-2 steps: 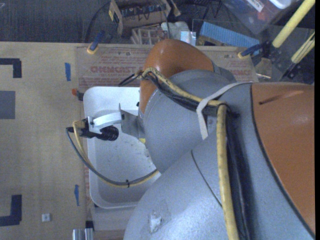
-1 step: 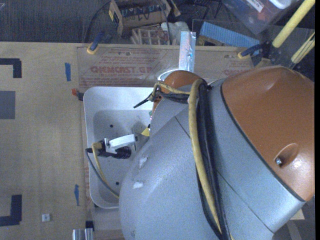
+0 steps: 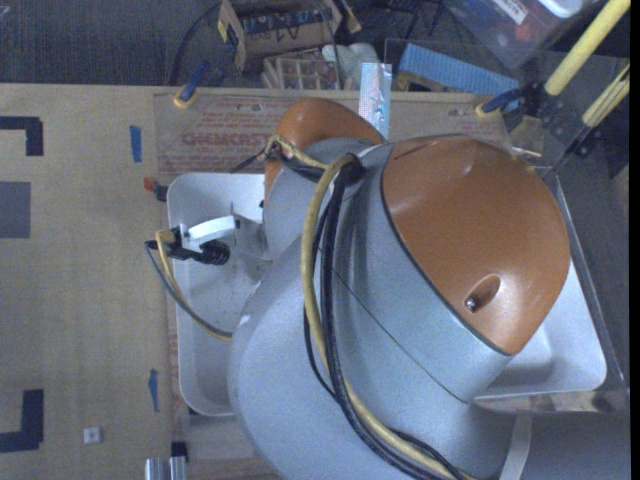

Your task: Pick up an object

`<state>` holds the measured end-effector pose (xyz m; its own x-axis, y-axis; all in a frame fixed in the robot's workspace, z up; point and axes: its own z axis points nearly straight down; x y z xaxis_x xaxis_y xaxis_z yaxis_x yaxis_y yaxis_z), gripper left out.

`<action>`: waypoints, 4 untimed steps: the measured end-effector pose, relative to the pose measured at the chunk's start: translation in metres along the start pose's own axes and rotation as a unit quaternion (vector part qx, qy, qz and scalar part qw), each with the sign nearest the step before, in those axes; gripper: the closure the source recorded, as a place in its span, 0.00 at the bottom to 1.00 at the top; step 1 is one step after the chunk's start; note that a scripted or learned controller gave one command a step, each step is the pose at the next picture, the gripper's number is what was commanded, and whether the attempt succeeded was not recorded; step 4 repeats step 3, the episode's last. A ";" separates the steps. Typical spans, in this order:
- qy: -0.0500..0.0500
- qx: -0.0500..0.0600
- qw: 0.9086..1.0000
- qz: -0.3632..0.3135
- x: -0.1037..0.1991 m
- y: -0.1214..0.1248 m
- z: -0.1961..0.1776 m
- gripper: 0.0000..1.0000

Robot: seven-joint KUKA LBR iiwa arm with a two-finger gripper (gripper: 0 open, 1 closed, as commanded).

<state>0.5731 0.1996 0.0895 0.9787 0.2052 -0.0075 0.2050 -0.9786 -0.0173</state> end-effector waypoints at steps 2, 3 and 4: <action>0.004 -0.008 0.955 -0.295 -0.050 0.029 -0.011 1.00; -0.002 -0.009 0.898 -0.441 -0.057 -0.014 -0.075 1.00; -0.002 -0.009 0.898 -0.441 -0.057 -0.014 -0.075 1.00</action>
